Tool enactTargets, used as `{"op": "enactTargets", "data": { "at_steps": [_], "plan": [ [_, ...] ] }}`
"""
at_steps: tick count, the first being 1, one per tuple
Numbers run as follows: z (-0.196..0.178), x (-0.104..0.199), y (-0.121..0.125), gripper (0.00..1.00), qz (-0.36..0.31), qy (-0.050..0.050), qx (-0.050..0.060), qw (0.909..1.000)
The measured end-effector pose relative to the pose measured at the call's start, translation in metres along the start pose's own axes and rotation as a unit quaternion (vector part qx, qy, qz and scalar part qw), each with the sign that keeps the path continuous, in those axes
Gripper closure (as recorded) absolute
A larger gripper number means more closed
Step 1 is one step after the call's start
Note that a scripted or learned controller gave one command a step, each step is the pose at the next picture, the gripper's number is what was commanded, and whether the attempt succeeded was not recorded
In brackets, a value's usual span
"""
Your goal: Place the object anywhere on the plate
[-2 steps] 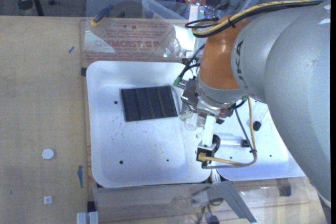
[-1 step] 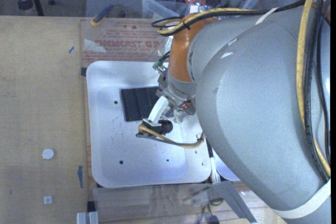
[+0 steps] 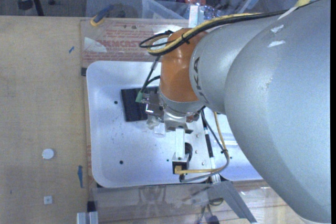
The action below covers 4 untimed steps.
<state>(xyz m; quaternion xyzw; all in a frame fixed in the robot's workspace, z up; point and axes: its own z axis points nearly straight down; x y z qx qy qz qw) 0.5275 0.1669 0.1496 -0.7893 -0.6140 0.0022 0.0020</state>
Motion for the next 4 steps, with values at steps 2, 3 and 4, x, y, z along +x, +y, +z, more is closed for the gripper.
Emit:
{"op": "enactTargets", "data": {
  "at_steps": [2, 3, 4],
  "plan": [
    [0.016, 0.049, 0.086, 1.00, -0.103, 0.000, -0.004, 0.9946],
    [-0.007, 0.075, 0.058, 1.00, -0.362, 0.000, -0.002, 0.9323],
    [0.050, 0.076, 0.081, 1.00, -0.320, 0.002, -0.006, 0.9475]
  ]
}}
